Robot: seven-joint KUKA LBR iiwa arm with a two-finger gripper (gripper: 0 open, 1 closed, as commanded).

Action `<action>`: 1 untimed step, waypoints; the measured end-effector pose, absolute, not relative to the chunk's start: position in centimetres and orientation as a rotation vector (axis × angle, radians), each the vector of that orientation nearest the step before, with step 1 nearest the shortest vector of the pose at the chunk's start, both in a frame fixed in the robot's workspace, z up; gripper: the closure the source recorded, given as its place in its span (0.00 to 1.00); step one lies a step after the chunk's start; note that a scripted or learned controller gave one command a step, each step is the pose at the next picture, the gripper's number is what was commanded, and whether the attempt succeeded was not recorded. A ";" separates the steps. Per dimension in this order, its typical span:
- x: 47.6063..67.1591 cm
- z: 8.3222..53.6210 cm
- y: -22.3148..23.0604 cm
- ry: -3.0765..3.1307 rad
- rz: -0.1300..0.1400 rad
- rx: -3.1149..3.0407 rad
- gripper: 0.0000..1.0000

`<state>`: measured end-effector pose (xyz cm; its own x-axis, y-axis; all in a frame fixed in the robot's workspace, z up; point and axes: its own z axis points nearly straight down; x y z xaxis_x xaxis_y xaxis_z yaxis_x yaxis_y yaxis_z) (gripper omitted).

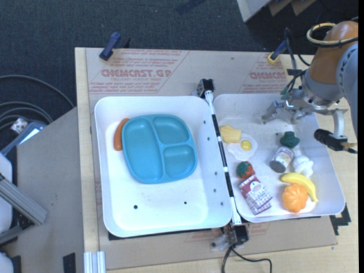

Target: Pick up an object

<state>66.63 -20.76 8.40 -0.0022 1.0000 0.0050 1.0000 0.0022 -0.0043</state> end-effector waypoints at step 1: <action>66.7 9.5 -20.9 -2.225 0.001 -2.217 1.00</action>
<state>66.73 -20.85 9.53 -0.0034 1.0000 0.0004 1.0000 0.0034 -0.0009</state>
